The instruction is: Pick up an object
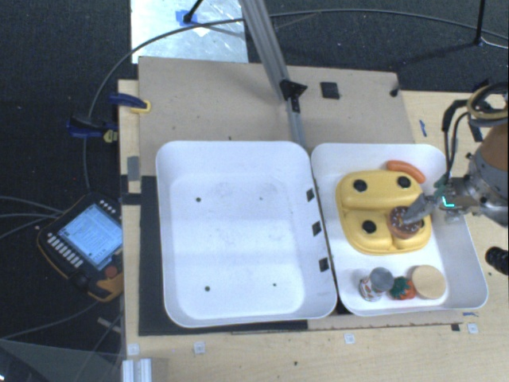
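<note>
A grey KUKA arm reaches in from three o'clock and lowers its gripper (412,216) over the right bin (465,281), its tip angled down toward a small brownish round object (406,224) that rests on the lower right part of a large yellow block (378,209) marked with dark spots. The step in hand appears to be the descent and closing on a target: the tip sits at, or just above, the brown piece, at about its one o'clock edge. How far the tool is open, and whether it grips anything, cannot be told from this slanted overhead view; nothing can be seen clamped in it. The yellow block fills the upper half of the right bin, with an orange sausage-shaped toy (406,168) just beyond it at twelve o'clock. Along the bin's six o'clock wall lies a loose row: a silvery-grey piece (375,282), a small red and green item (403,288) and a pale tan disc (429,281), all well apart from the tool. The left bin (179,293) lies at nine o'clock. The next move likely calls for a firm close squarely on the brown piece and a straight lift, since the piece sits on the rounded block and could roll or slip aside if nudged.
</note>
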Controlling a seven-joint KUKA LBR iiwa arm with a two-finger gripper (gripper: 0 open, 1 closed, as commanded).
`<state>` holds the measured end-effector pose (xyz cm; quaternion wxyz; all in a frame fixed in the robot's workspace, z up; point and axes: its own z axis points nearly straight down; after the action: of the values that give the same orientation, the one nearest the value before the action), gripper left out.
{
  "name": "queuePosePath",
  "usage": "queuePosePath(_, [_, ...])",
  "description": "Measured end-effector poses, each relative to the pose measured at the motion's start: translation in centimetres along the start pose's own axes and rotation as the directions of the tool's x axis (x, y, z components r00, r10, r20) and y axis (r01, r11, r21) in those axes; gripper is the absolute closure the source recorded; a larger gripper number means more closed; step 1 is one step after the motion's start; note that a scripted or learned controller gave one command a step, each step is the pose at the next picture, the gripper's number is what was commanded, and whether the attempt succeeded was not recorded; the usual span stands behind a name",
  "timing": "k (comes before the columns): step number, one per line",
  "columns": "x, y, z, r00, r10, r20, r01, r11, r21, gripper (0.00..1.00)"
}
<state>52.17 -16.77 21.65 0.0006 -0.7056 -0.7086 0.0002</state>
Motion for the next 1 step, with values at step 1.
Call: queuePosePath(1, [0.0, 0.07, -0.11, 1.0, 0.0, 0.001, 0.0, 1.0, -0.003, 0.0])
